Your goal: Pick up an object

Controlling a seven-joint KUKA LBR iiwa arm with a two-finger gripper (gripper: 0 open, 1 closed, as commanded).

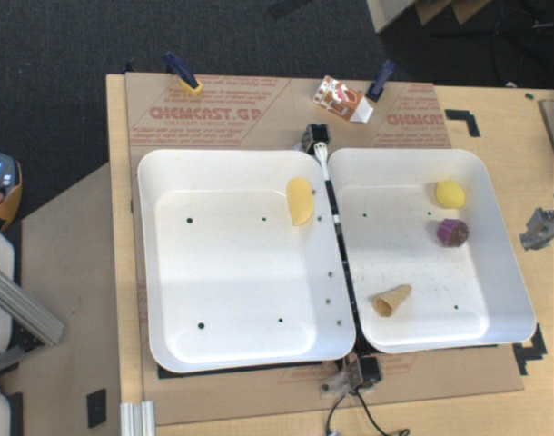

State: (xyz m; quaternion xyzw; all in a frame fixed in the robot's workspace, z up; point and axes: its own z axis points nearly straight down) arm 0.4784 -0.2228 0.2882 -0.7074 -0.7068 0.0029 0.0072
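A grey bit of the claw shows at the right edge, just outside the right bin; open or closed, I cannot tell. That bin holds 3 things: ball, purple lump, cone. The left bin holds 1 yellow piece.

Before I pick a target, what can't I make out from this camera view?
- Claw: cut off by the right edge; finger state unreadable.
- Purple object in the right bin: too small to identify.
- Packet beyond the bins: print too small to read.
- Item at the left edge: cropped.
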